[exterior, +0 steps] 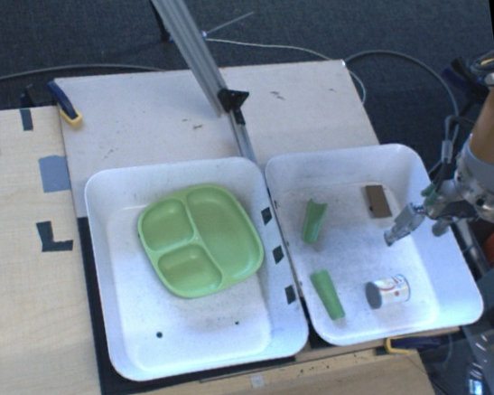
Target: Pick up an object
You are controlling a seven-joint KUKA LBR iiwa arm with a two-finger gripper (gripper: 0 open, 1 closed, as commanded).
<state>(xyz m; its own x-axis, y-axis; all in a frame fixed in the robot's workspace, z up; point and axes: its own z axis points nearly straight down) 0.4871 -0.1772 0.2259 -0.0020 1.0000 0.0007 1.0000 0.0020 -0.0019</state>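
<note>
The right bin (406,160) holds two green pieces, one upper (313,220) and one lower (327,294), a small brown block (376,200) and a white can with red marks (388,291) lying on its side. My gripper (412,223) hangs over the right side of this bin, between the brown block and the can, clear of both. Nothing shows between its fingers.
The left bin (114,256) carries a green divided plate (200,239). A slanted metal pole (194,44) runs down to the seam between the bins. A yellow and blue clamp (64,103) sits at the bench's far left corner. Cables trail behind the bench.
</note>
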